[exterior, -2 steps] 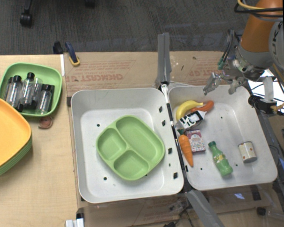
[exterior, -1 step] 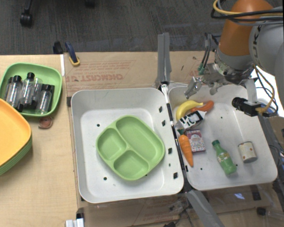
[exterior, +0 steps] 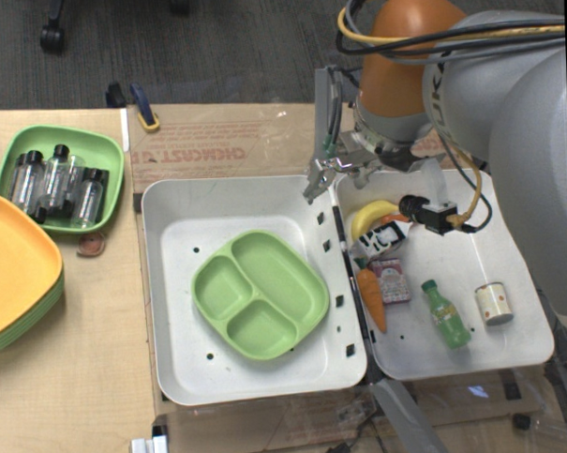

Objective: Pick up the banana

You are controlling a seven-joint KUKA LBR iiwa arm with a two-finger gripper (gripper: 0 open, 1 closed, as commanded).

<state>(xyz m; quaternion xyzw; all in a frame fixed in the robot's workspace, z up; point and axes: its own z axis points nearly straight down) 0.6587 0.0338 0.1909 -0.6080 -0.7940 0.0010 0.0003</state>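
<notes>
While the banana (exterior: 371,214) lies in the right bin (exterior: 430,355), nothing of the pick-up is done yet, as far as the camera view shows: it rests on the floor in that bin's upper-left part, close to the left wall. The gripper (exterior: 321,177) hangs over that bin's upper-left corner, above the rim, a little up and to the left of the fruit and apart from it. Whether the gripper is open or closed I cannot tell from this angle, and nothing can be seen held in it. I judge that the whole task remains: bringing the gripper over the fruit, lowering, closing and lifting. The banana looks bright yellow and curved, arched like a bow with its back toward the bin's far wall. Only the upper curve shows; the lower part is covered. A carrot (exterior: 370,299) lies along the bin's left wall just below the fruit, and a small box (exterior: 391,282) sits beside it. A green bottle (exterior: 445,313) and a can (exterior: 493,303) lie further toward the bin's right side, well apart from the fruit.
</notes>
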